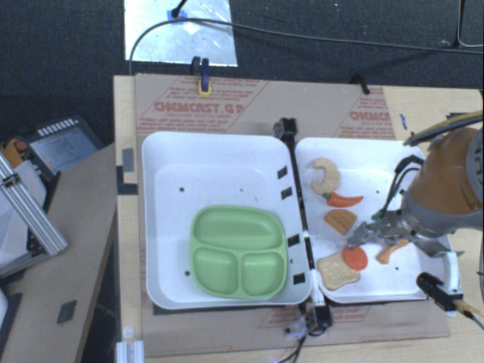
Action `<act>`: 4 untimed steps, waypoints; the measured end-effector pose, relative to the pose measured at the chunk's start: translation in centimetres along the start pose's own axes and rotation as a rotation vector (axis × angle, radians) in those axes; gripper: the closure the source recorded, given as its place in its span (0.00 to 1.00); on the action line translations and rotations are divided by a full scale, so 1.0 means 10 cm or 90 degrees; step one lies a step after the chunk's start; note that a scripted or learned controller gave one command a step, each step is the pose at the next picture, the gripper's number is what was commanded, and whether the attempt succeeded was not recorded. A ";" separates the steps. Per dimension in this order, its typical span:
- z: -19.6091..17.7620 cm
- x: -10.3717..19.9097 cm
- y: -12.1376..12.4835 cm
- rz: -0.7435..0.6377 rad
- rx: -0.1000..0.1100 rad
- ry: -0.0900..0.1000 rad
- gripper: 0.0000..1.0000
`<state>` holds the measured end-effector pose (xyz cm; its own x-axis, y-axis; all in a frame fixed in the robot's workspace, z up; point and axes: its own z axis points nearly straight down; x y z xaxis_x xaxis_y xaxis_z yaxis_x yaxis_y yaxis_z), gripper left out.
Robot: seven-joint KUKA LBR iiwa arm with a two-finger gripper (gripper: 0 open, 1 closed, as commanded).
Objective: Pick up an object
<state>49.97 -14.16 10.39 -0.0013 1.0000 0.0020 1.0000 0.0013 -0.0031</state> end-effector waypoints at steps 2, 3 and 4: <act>0.09 0.00 0.02 0.000 -0.004 -0.002 1.00; -0.49 0.05 -0.05 -0.002 -0.005 -0.002 1.00; -0.95 -0.03 -0.07 -0.001 -0.006 -0.003 1.00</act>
<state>49.30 -14.44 19.92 -0.0032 1.0000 -0.0025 1.0000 0.0032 0.0071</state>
